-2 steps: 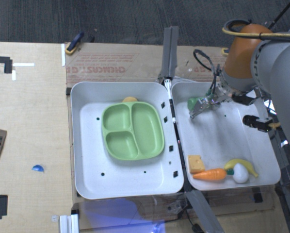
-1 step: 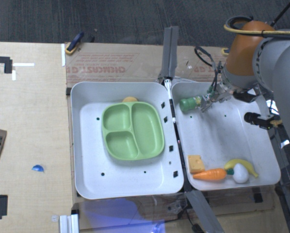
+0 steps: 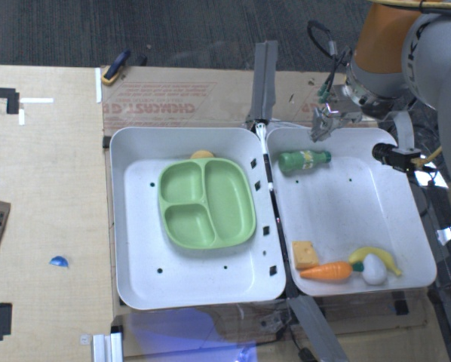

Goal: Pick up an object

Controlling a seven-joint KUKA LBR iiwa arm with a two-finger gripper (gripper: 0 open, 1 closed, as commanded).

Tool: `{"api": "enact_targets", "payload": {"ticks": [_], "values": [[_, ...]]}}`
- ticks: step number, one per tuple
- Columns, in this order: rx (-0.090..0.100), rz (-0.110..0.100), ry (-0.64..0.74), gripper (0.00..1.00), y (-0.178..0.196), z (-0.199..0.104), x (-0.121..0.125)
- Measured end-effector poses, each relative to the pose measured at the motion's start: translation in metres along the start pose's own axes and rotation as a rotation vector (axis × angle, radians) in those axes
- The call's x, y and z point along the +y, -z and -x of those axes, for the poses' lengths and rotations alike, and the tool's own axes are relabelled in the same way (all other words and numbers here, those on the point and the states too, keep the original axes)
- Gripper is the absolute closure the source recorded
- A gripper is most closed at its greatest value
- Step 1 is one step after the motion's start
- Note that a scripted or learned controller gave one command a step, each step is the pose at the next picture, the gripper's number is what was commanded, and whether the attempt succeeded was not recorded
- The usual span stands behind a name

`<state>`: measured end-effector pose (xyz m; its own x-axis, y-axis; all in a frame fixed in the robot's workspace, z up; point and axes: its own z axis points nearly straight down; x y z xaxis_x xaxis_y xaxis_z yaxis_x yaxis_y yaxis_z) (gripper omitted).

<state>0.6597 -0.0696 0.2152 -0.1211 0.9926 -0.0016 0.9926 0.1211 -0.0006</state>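
The gripper [image 3: 320,127] hangs above the right bin's [image 3: 406,225] far rim, near a green bottle [image 3: 304,160]. Its small, blurred fingers leave their spread impossible to tell. An orange object [image 3: 202,154] peeks from behind the green tray [image 3: 207,202].

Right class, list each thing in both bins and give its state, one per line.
green bottle: lying on its side
green tray: flat, compartments bare
carrot: lying down
banana: lying beside carrot
white ball: resting by the banana
gripper: above right bin, holding nothing visible

An orange object [image 3: 202,154] peeks from behind the green tray [image 3: 207,202], mostly hidden; my arm [image 3: 406,29] runs off the frame above it.
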Motion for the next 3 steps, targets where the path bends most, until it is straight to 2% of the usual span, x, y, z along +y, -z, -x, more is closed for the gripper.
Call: {"api": "enact_targets", "payload": {"ticks": [1, 2, 3], "values": [[0.000, 0.000, 0.397, 1.00, -0.041, 0.075, -0.013], [0.001, -0.001, 0.003, 1.00, -0.027, 0.043, -0.022], [0.001, -0.003, -0.203, 1.00, -0.025, -0.045, -0.007]]}}
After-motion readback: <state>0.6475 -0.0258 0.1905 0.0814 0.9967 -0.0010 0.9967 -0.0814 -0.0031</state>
